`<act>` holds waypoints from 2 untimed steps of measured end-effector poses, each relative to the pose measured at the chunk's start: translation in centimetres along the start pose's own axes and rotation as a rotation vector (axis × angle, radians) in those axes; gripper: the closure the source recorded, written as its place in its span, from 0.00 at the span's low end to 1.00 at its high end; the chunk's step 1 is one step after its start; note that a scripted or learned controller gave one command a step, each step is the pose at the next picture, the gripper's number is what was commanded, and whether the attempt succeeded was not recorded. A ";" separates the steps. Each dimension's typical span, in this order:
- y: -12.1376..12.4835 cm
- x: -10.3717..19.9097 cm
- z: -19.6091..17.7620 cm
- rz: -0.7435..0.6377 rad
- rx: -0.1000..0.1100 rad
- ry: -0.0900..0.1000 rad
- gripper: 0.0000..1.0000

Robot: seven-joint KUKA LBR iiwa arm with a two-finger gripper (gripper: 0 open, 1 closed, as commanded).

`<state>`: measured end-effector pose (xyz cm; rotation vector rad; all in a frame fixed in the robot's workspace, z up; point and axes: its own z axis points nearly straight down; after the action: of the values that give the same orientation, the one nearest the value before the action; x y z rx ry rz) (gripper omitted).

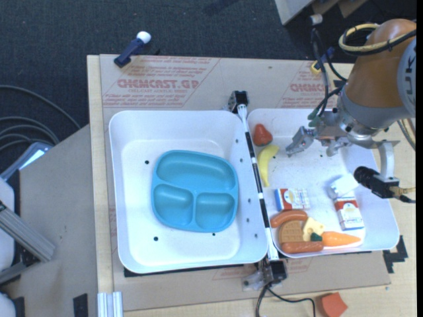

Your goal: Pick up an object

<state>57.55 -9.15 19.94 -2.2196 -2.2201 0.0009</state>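
Bench with two bins; right bin (390, 233) holds toy food. Gripper (316, 142), fingers spread and empty, hovers above it: approach step. Next: descend onto banana (266, 162).

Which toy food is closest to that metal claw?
The red strawberry, at the right bin's top left, just left of the end effector; the other foods lie lower.
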 end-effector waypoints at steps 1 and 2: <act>2.9 -2.6 11.0 0.001 0.001 0.000 0.00; -0.4 -2.3 11.5 0.001 0.001 0.000 0.00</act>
<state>57.12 -11.41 8.43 -2.2201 -2.2190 0.0016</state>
